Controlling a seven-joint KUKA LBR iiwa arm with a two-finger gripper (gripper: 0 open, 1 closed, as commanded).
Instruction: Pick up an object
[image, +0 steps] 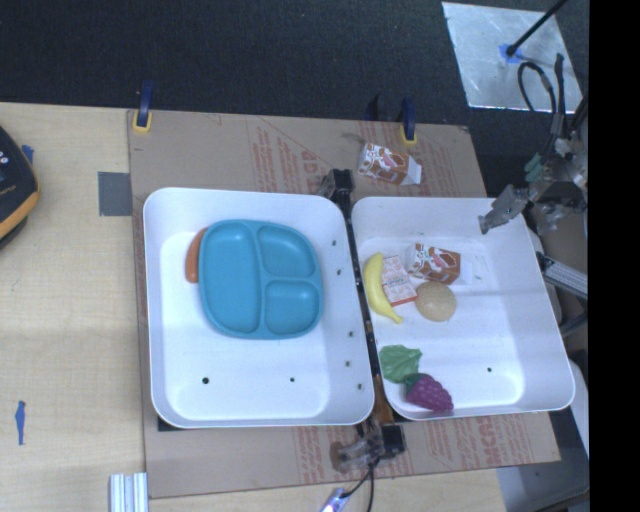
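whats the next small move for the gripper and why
Probably move the gripper left and down over the right bin, toward the round tan object. The gripper sits at the bin's upper right rim, apart from every item, and that object lies nearest with open floor beside it.

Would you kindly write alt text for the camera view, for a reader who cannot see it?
Two shallow white bins sit side by side on a bench: the left bin holds a blue divided plate, while the right bin holds a banana, a small packet, a beige round item and purple grapes. The gripper hovers at the right bin's far right corner.
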